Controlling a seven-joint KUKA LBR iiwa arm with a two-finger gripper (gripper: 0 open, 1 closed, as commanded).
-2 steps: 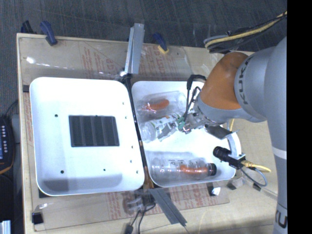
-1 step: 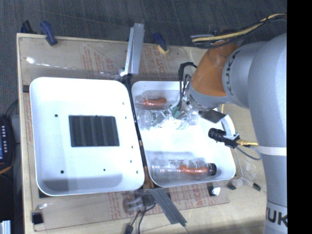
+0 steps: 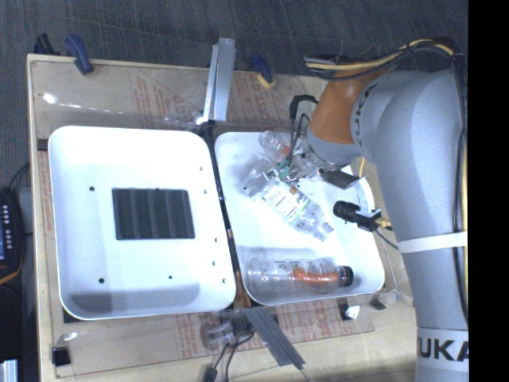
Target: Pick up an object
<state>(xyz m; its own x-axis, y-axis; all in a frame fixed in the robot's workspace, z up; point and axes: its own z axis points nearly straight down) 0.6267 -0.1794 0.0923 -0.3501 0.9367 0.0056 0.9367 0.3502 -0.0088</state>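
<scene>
Inside right bin (image 3: 366, 281): clear bottles (image 3: 298, 275); left bin (image 3: 71, 213): dark grate (image 3: 153, 213)

A dark grey carpet (image 3: 159, 14) lay beyond the bench (image 3: 119, 94), whose pale wooden top was covered with clear plastic sheeting. Blue clamps (image 3: 78, 52) gripped its far edge under even light.

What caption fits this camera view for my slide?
KUKA arm's gripper lowered among clear plastic bottles in the right bin; left bin holds a dark grate.
</scene>
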